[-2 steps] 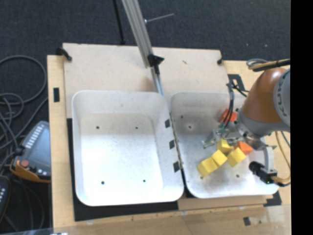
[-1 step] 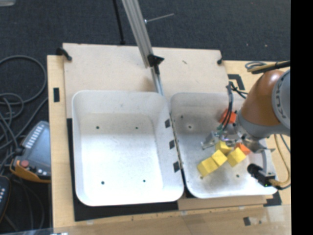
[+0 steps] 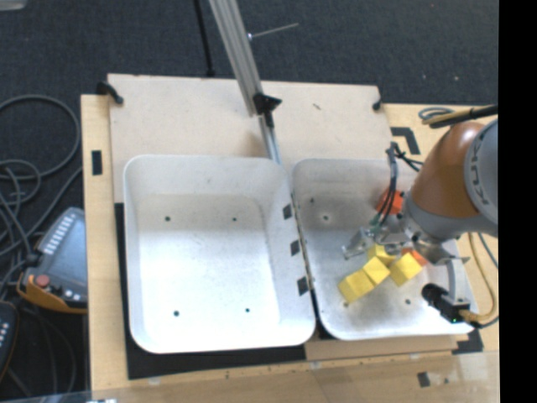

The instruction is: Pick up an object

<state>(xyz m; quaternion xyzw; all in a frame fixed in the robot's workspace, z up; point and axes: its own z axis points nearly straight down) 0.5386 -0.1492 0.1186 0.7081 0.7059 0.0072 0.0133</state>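
Note:
Three yellow blocks lie in the right bin [image 3: 331, 183]: one [image 3: 356, 286] toward the bin's lower middle, a second [image 3: 377, 270] just right of it, and a third [image 3: 405, 269] further right. A small orange-red object [image 3: 387, 199] shows by the arm's wrist. My gripper [image 3: 373, 240] hangs low in the right bin, just above the middle yellow block, with metal fingers [image 3: 356, 243] pointing left. The arm's orange band hides whatever lies under it. Nothing shows clearly between the fingers.
The left bin [image 3: 143, 225] sits beside the right one, split by a shared rim. A slanted aluminium post [image 3: 239, 49] rises from behind the bins. Cables and a teach pendant [image 3: 59, 259] lie off the bench to the left.

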